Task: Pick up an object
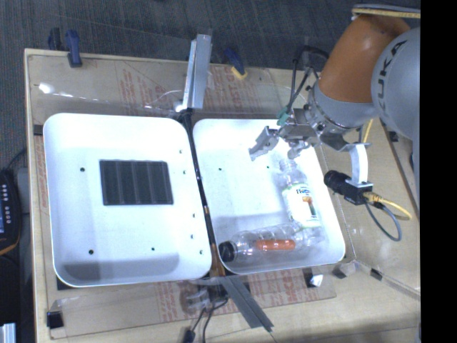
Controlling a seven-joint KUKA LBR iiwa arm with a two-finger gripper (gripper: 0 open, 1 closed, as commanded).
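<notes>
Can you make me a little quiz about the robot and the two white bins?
1. True or false: the dark ribbed panel lies in the right bin.
2. Which bottle lies along the right bin's near edge? A) the bottle with the black cap B) the bottle with the white label
3. Fill in: the gripper hangs over the ____ bin.

Key:
1. False; it lies in the left bin.
2. A.
3. Right.
</notes>
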